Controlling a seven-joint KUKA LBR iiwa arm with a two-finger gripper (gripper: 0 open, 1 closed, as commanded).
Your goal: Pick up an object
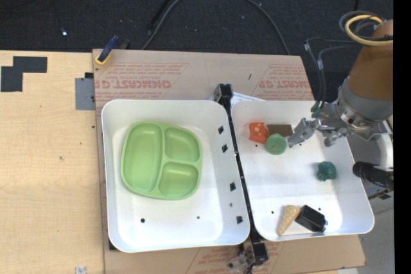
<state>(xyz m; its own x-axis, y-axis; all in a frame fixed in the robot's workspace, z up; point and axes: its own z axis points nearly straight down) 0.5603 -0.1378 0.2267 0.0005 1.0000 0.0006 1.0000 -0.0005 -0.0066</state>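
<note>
The right bin [359, 228] holds several small things: an orange-red block [258, 131], a brown block [280, 129], a green round piece [276, 145], a teal lump [327, 171], a tan cone [288, 219] and a black object [311, 219]. My gripper [315, 137] hangs over the bin's upper right part, open, with nothing between its fingers. Its left fingertip [297, 138] is just right of the green round piece and the brown block. The teal lump lies below the gripper.
The left bin [115, 215] carries a green divided plate [162, 160]. A black divider [234, 163] runs between the two bins. The arm's orange band [376, 67] rises at the right edge. Cables lie on the dark floor behind the bench.
</note>
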